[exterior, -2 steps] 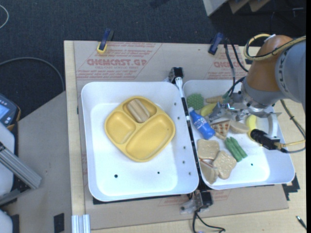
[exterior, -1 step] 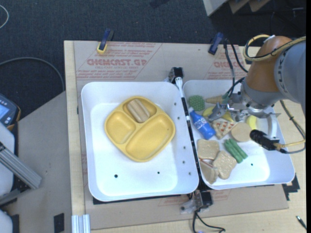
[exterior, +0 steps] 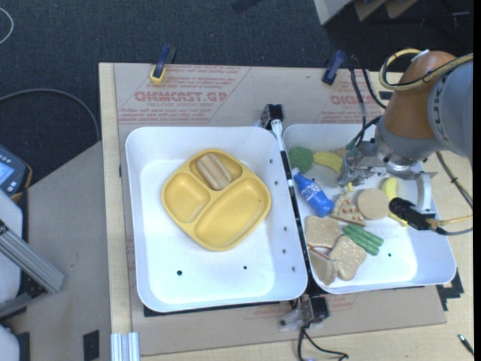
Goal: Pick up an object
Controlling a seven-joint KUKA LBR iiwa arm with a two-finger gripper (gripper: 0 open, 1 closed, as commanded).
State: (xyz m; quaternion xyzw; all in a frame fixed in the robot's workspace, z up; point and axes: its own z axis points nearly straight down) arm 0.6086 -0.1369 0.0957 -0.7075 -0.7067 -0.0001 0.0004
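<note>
Two shallow white bins sit side by side on a bench [exterior: 113, 164] topped with red-printed board, and a blue and yellow clamp [exterior: 160, 63] is on its far edge. Left bin [exterior: 135, 201]: one yellow three-section plate [exterior: 225, 220], turned at an angle, with a tan bun [exterior: 213, 171] lying in its small far section. The other two sections are bare. Right bin [exterior: 421, 258] has all the loose pick candidates, bunched in its left half. At the far left corner is a green leafy toy [exterior: 301, 158], with a yellow banana [exterior: 328, 160] just beside it on the right. A blue bottle [exterior: 312, 192] lies tilted along the left wall, just below the leafy toy. Nearer the camera are pale cracker slices [exterior: 323, 233], overlapping each other and running to the near left corner. A green bean pod [exterior: 364, 238] lies across their right edge. Above the pod is a triangular dotted cracker [exterior: 349, 213], touching a round tan disc [exterior: 371, 204]. A small yellow piece [exterior: 388, 187] is just right of the disc. The gripper [exterior: 355, 173] is down inside the right bin, between the banana and the disc, right over the dotted cracker area. I can't tell its state from this angle, and nothing is visibly held. The grey arm [exterior: 451, 119] comes in from the right, with its orange band [exterior: 413, 96] above the wrist. A blue clamp [exterior: 333, 66] sits on the far edge behind the right bin.
</note>
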